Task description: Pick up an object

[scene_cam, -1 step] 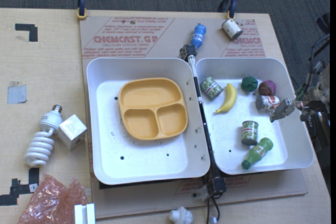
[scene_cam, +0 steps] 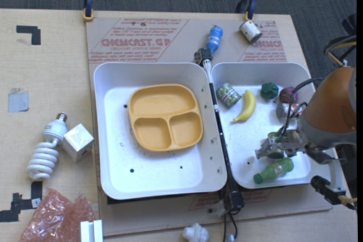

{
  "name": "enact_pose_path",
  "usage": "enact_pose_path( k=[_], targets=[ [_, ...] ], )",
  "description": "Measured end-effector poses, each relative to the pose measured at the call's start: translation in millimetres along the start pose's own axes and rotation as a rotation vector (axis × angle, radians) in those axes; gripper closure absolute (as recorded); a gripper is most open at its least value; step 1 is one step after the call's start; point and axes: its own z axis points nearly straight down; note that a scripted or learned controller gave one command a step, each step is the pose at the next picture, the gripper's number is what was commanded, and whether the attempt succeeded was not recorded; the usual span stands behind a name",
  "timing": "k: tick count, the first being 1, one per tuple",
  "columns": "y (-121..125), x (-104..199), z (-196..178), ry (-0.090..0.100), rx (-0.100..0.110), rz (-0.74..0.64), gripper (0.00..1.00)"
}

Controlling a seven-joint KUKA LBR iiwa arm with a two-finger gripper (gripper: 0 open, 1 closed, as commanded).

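My gripper point(scene_cam: 276, 147) is low in the right bin point(scene_cam: 241, 175), just above a green bottle point(scene_cam: 274, 170) that lies on its side near the bin's front wall. The arm's orange band point(scene_cam: 334, 102) rises to the right of it. A yellow banana point(scene_cam: 245, 106) lies in the middle of the bin, a green can point(scene_cam: 228, 94) sits to its left, and a dark green lump point(scene_cam: 270, 89) rests at the back. A purple object point(scene_cam: 288, 94) shows partly behind the arm's cables.
The left bin point(scene_cam: 113, 167) holds a yellow divided tray point(scene_cam: 165, 117). Behind the bins lie a blue bottle point(scene_cam: 214, 38) and a small white cylinder point(scene_cam: 249, 31). A light bulb point(scene_cam: 48, 147) and a white cube point(scene_cam: 78, 140) sit on the bench at left.
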Motion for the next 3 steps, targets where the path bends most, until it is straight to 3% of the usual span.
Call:
enact_pose_path(
  k=[1,2,3],
  targets=[
    [2,-1,-10,-0.001,-0.004,0.001,1.0],
    [65,26,-109,-0.002,-0.004,-0.003,1.0],
    [65,26,-109,-0.002,-0.003,-0.003,0.0]
  ],
)
